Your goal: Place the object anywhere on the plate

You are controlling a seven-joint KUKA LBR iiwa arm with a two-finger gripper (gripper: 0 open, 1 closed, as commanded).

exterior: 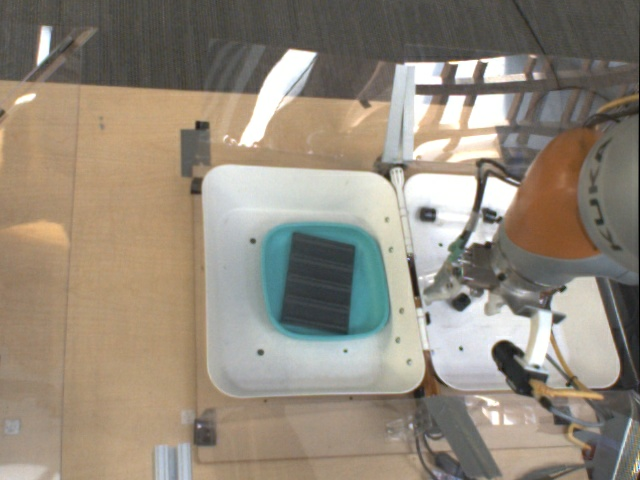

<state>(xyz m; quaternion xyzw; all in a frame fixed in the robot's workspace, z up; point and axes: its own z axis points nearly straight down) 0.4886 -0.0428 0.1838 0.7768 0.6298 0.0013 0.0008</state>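
- teal plate (372, 290) sits mid left bin (230, 268)
- dark ribbed block (318, 282) lies flat on the plate, roughly centred, slightly tilted
- my gripper (455, 286) is right of the plate, over the right bin (590, 368), just past the divider
- my jaws: can't tell, too cluttered
- nothing visibly gripped
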